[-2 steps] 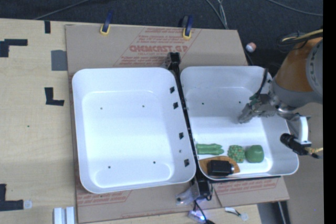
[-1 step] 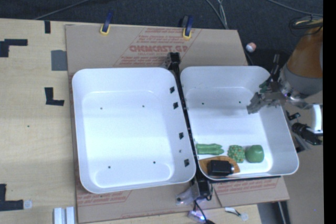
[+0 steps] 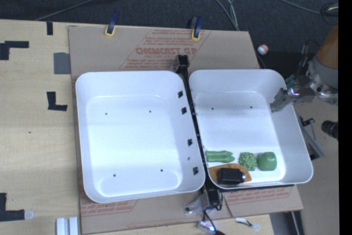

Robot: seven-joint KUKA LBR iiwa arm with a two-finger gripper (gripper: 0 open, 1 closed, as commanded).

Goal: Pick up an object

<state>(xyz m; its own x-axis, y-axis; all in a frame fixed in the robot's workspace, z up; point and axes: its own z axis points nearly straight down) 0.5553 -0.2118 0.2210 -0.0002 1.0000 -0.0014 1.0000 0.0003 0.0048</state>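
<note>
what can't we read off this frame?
- Claw, camera view: small and blurred at the right bin's far right rim; open or shut is unreadable.
- Arm: cut off by the right edge.
- Orange item: mostly covered by the black object; its shape is unclear.

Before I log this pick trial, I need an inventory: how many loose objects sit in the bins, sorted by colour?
Green: 3 (long bean pod, knobbly broccoli-like piece, rounded smooth lump)
Black: 1 (blocky object)
Orange: 1 (flat piece beneath it)
Total: 5
</note>
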